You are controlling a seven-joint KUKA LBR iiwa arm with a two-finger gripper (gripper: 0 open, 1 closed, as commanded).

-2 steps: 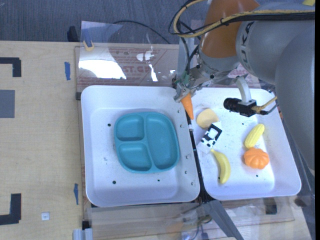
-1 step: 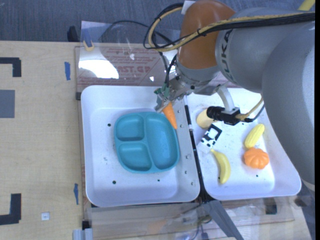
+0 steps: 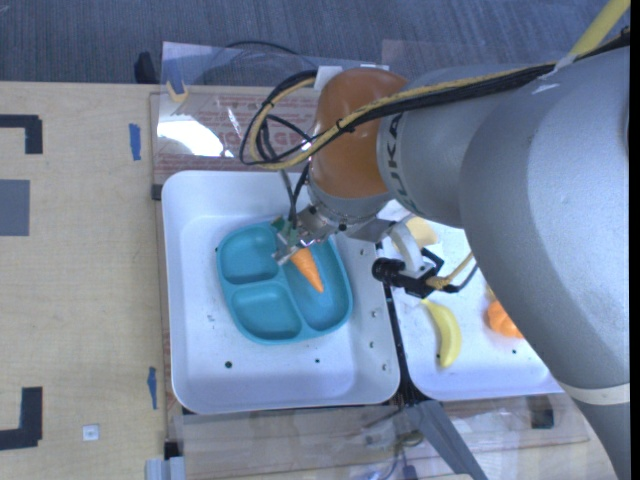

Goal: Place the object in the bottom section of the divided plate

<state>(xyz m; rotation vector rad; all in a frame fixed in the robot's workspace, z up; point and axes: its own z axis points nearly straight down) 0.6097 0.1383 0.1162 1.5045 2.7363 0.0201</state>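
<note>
Bench (image 3: 80, 298) bears two white bins: left (image 3: 190, 348), right (image 3: 500, 363).

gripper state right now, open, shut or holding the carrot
gripper: low over the blue divided plate, at the top end of the carrot; whether it is open, shut or gripping cannot be told.

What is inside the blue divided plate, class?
An orange carrot lies in the right section of the blue divided plate, its top under the gripper. The two left sections look bare. The arm covers the plate's upper right rim.
</note>
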